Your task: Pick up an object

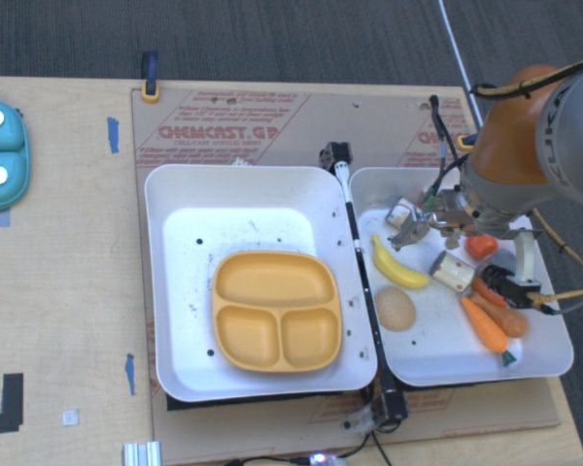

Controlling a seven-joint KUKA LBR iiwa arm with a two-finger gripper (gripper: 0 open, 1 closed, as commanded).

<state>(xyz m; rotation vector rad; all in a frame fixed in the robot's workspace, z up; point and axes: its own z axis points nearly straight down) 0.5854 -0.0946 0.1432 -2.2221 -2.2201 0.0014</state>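
My gripper [408,223] hangs over the back left part of the right bin [554,362], just above the upper end of a yellow banana [398,264]. Its two fingers stand apart, open, with nothing between them. The banana lies slantwise near the bin's left wall. A tan egg-shaped thing [395,311] rests just in front of the banana. A small white block [454,272] lies to the right of the banana. Two orange carrots [488,320] lie at the right, and a red-orange round thing [481,246] sits partly under the wrist.
The left bin [175,221] holds a yellow divided tray [275,310] in its front half. A black divider bar [355,236] runs between the bins. A teal object [0,158] sits at the bench's far left. The arm covers the right bin's back right corner.
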